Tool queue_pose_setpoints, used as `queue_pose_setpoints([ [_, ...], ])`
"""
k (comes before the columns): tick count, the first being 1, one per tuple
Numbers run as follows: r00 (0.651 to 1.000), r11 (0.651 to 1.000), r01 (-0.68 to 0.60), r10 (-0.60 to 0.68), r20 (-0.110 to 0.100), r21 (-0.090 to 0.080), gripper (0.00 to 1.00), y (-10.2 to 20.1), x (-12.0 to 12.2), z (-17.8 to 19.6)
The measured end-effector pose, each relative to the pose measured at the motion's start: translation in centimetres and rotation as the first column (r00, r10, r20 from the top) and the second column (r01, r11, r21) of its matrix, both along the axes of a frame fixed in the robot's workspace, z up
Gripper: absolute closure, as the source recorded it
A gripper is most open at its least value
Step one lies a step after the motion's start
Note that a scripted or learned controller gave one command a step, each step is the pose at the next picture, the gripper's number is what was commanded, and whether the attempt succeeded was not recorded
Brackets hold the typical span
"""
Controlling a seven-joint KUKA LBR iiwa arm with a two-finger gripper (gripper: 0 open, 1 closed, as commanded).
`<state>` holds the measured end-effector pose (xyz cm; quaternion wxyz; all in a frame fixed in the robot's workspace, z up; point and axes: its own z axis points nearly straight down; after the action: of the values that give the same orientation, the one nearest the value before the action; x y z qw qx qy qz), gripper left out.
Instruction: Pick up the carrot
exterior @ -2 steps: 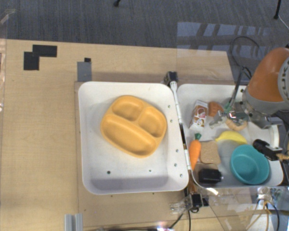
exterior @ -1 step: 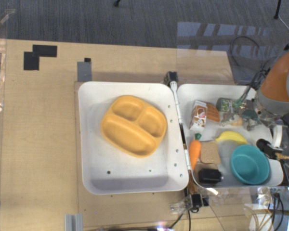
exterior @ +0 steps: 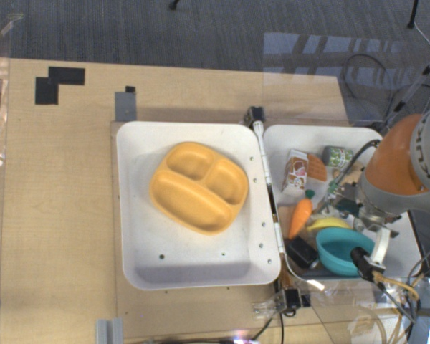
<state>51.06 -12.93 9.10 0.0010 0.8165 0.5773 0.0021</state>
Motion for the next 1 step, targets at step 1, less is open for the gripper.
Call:
queue_pose_setpoints([
  [1, 0.999, 0.999, 0.044, -0.044, 0.017, -0.007, 0.0, 4.54, -1.78, -0.18],
])
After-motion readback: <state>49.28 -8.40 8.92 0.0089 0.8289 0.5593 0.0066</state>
